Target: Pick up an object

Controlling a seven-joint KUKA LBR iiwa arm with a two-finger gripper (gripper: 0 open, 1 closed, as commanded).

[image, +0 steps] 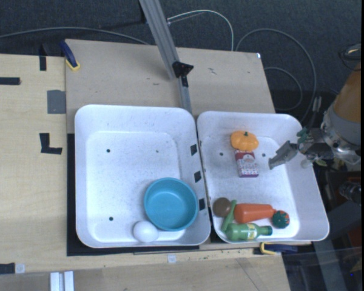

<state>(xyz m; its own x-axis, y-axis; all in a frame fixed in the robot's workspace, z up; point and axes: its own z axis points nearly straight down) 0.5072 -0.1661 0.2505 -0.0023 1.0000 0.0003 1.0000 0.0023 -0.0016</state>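
Bins sit side by side on the tabletop (pixel 127 77), two shallow white ones in the middle of the frame. My hand (pixel 283 155) hangs at the right edge of the right bin (pixel 303 190), reaching in from the right side of the frame, its grey fingers pointing down and left over the white floor. I cannot tell whether it is spread or pressed together; nothing shows between its tips, and it touches none of the objects.

Nearest to my hand, just to its left, lies a small red and white carton (pixel 247 163), and right above that an orange pumpkin (pixel 244 140), the two touching or nearly so. Lower in the right bin, along its bottom wall, a cluster lies close together: a brown round piece (pixel 221 207), a carrot (pixel 253 211) pointing right, a green bottle (pixel 247 230) beneath it, and a small green and red ball (pixel 280 219) at the carrot's right end.

The left bin (pixel 109 138) holds a blue bowl (pixel 170 203), upright, in its lower right corner, with a white ball (pixel 145 230) just beside it at the lower left, against the bin's bottom wall.

A grey pole (pixel 161 32) slants from the top of the frame to the gap between the bins.
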